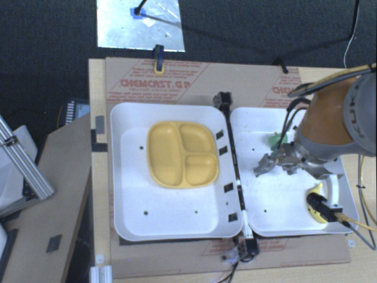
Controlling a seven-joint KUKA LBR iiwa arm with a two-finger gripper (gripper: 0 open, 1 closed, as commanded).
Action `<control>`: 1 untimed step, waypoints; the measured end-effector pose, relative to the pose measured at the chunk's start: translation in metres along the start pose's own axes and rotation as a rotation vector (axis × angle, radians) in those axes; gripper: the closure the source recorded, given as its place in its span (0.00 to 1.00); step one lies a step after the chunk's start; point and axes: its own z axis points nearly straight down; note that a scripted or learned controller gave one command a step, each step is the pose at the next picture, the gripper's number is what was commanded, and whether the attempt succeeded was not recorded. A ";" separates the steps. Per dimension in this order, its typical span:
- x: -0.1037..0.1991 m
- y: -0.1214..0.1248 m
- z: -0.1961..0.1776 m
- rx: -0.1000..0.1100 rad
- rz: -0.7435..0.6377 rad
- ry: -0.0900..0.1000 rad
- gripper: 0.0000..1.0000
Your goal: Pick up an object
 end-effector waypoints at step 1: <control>0.000 0.002 -0.014 -0.006 -0.001 -0.001 1.00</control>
